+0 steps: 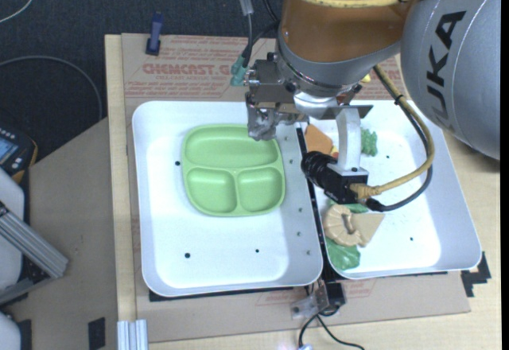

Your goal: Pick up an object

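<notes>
A light green divided plate (235,169) lies flat in the left bin (155,213), toward its right side. My gripper (260,127) hangs low over the plate's far right corner, close to the wall between the two bins. I see nothing held in it. The right bin (441,213) holds an orange piece (320,138), a small green leafy thing (370,141), and a tan object (347,225) resting on a green piece (343,257) at the near left corner. The arm hides much of the right bin's far side.
The big grey and orange arm covers the top right of the view. A blue clip (153,34) lies on the brown board behind the left bin. White floor shows left of and in front of the plate.
</notes>
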Robot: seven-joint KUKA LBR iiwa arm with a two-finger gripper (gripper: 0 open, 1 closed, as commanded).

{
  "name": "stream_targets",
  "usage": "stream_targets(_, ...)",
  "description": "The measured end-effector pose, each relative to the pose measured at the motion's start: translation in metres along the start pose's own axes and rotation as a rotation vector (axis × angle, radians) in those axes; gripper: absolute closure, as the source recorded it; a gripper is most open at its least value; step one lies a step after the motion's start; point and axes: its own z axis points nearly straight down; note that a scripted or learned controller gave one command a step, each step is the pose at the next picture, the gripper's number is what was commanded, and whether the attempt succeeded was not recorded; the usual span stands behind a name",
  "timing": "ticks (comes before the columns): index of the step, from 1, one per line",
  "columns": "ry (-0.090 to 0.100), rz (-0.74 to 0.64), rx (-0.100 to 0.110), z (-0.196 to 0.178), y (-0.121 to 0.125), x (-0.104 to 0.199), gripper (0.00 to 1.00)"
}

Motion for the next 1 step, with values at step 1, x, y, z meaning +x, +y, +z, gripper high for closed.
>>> stream_targets(1,-0.004,0.015,0.004,-0.0004,-0.0173,-0.1034,1.00)
